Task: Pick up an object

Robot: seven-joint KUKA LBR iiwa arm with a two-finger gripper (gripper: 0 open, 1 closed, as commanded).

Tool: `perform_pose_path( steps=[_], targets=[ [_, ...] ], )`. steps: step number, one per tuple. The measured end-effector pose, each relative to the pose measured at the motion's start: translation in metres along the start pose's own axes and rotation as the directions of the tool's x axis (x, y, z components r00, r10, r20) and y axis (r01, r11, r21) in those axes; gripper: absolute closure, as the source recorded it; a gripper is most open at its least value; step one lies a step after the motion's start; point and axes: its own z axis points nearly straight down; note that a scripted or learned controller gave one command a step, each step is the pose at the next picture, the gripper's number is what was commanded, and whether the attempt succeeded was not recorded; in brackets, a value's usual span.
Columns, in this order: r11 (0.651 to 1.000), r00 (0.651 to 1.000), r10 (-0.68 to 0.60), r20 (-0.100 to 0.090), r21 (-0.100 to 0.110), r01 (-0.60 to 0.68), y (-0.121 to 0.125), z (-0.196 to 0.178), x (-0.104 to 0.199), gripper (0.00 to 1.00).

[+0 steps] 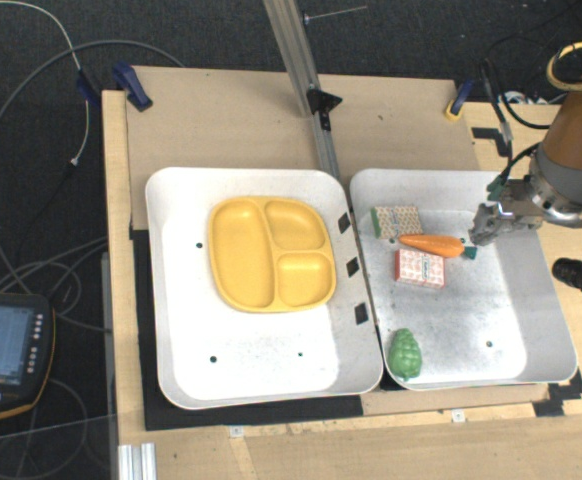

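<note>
The pincer (483,226) hangs at the right side of the frame, over the right bin (511,343); whether it is open or closed, one cannot tell. The carrot (431,245) lies just left of it, its green end near the pincer, above the red box (420,268).

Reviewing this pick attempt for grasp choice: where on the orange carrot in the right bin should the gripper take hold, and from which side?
Probably the middle of the carrot, from above, with the fingers across its narrow width. It lies flat and roughly left to right in the right bin, so its long sides are exposed. The red box sits close along its near side, leaving little room there. The gripper is already near its green-tipped right end.
</note>
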Motion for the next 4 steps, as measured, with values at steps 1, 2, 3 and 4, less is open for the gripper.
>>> perform_pose_path(
  steps=[1,2,3,4],
  targets=[
    [1.000,1.000,0.000,0.001,-0.002,0.000,0.002,-0.051,0.000,1.00],
    [1.000,1.000,-0.005,-0.004,0.005,0.005,0.006,-0.054,0.046,1.00],
    [1.000,1.000,-0.005,-0.005,0.008,0.005,-0.005,-0.062,0.094,1.00],
    [1.000,1.000,-0.005,-0.006,0.009,0.005,-0.019,-0.062,0.150,1.00]
  ],
)
